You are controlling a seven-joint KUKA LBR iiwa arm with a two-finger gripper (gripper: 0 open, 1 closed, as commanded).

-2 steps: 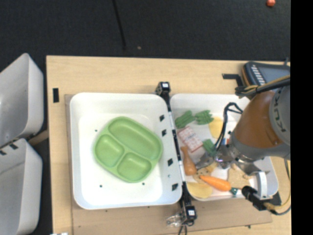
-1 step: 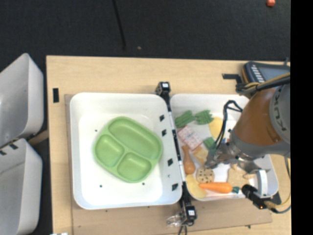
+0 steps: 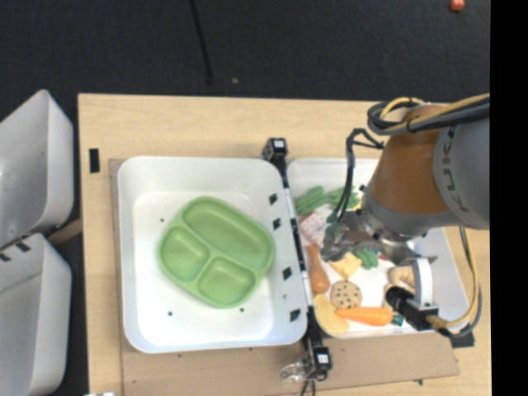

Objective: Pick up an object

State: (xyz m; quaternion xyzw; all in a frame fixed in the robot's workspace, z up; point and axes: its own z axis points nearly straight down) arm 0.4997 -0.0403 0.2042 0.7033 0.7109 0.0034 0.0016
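Gripper [image 3: 345, 244] of mine is down low in the right bin [image 3: 459, 280], right over the toy food pile, and my orange wrist band [image 3: 406, 170] bulks above it and hides a lot. I cannot tell from this angle how the gripper is set, or whether anything is caught in it. Just beneath it lies a pale yellow wedge, cheese-like [image 3: 346, 266], and a pinkish piece [image 3: 310, 226] sits to its left against the bin wall. Green pieces, bean-like [image 3: 311, 198], lie a little farther up. Toward the near edge there is an orange sausage-shaped piece [image 3: 318, 272] along the divider, a round brown cookie with dots [image 3: 345, 294], and a carrot [image 3: 365, 315] resting on a yellow piece [image 3: 332, 317]. Over in the left bin [image 3: 144, 320], well apart from me, a green divided plate [image 3: 216, 251] with three compartments lies tilted in the middle.
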